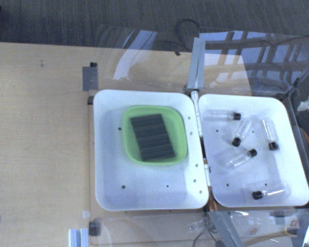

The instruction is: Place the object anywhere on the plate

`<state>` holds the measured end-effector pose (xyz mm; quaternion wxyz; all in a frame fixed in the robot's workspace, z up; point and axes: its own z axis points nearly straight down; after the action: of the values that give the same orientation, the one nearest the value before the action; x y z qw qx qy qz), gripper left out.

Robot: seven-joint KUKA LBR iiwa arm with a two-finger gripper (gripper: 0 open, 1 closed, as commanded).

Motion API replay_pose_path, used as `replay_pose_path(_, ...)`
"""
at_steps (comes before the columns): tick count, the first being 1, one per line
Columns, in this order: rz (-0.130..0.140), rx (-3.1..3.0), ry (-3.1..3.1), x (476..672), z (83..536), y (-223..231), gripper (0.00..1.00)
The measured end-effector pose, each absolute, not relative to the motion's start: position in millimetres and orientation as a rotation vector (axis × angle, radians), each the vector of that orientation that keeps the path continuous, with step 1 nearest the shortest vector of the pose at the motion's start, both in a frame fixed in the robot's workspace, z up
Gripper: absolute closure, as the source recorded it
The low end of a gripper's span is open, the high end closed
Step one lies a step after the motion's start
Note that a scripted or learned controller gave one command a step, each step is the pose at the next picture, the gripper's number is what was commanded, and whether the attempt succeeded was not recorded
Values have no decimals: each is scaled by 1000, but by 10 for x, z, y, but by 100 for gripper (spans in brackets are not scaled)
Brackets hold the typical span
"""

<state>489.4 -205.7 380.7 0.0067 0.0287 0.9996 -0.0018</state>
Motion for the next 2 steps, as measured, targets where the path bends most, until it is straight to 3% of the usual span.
replay_pose_path(1, -9, -349, 3108, 4891, 3908, -2056, 0)
replay_pose_path(2, -13, -854, 3008, 4942, 4386, -2055, 0)
